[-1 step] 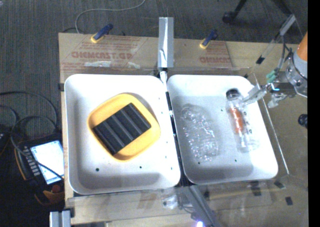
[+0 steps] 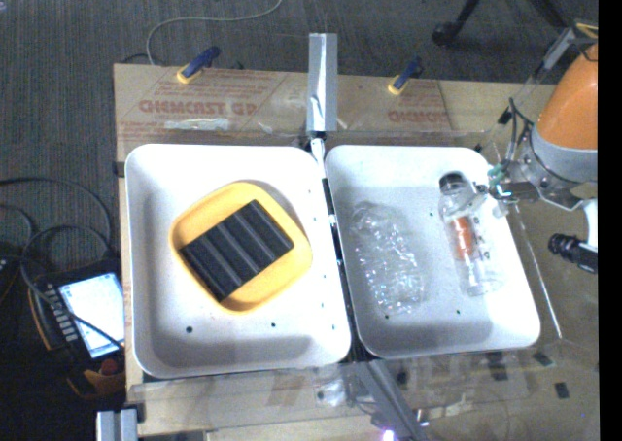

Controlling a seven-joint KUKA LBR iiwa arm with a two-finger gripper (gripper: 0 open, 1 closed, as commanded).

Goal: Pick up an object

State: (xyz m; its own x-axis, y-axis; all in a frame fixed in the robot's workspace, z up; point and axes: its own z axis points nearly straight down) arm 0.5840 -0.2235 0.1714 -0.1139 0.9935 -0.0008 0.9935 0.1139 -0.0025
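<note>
**Arm at the right bin's far corner, nothing lifted yet**

Nearest to the camera, in the right shallow white plastic bin [image 2: 505, 332], a crumpled piece of clear plastic film [image 2: 389, 259] lies flat on the floor, close to the wall between the bins. Just beside it, toward the right wall, a clear plastic bottle with a red-orange label [image 2: 468, 240] lies on its side, its cap end pointing away from the camera. Both rest loose, so either can be the object to pick, and the bottle is the closer one to the arm.

In the left shallow white plastic bin [image 2: 155, 332] a yellow plastic tray with a black ribbed insert [image 2: 241, 245] sits turned at an angle, well apart from the arm.

Farther back, the claw [image 2: 501, 186] hangs at the far right corner of the right bin, near the bottle's cap. Whether it is wide or narrow I cannot tell. Behind the bins, two blue-and-yellow clamps [image 2: 197, 64] grip the brown board of the tabletop [image 2: 214, 104], probably to hold it steady.
</note>
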